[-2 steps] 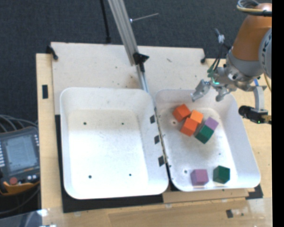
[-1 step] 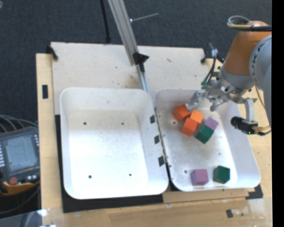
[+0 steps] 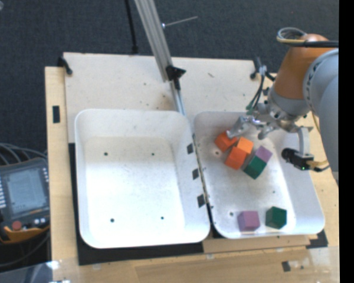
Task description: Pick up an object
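Hovering gripper (image 3: 252,124) above matte orange cube (image 3: 239,153) in right bin (image 3: 301,199).

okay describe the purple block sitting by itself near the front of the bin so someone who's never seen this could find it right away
Start at the right bin, the one holding all the blocks. Follow its near edge, away from the cluster by the gripper, to a pair of blocks lying apart. The purple block is the left of that pair, beside the green block.

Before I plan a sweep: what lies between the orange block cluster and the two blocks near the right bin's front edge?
In the camera view, bare bin floor separates the cluster from the purple block and green block.
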`<action>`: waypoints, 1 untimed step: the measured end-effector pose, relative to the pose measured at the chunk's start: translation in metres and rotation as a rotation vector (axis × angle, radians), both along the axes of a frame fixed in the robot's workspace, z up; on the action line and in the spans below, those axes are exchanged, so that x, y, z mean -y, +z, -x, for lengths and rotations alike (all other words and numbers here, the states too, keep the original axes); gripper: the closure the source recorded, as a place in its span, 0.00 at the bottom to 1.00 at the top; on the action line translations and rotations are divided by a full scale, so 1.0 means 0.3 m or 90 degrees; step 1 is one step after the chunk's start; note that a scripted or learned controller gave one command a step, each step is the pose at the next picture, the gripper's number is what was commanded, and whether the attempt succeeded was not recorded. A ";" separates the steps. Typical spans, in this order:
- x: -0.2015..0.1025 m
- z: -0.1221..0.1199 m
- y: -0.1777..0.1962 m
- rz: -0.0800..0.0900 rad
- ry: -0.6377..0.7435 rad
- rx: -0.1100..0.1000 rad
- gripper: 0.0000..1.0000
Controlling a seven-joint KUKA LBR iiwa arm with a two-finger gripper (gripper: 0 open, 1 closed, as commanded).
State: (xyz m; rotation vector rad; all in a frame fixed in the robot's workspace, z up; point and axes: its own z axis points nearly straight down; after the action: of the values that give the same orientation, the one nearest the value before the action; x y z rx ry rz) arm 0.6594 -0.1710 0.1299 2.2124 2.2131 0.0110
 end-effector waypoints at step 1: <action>0.003 -0.012 -0.018 0.001 0.001 0.005 0.00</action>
State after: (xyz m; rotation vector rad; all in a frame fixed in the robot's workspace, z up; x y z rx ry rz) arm 0.6630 -0.1719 0.1245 2.2053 2.2099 0.0180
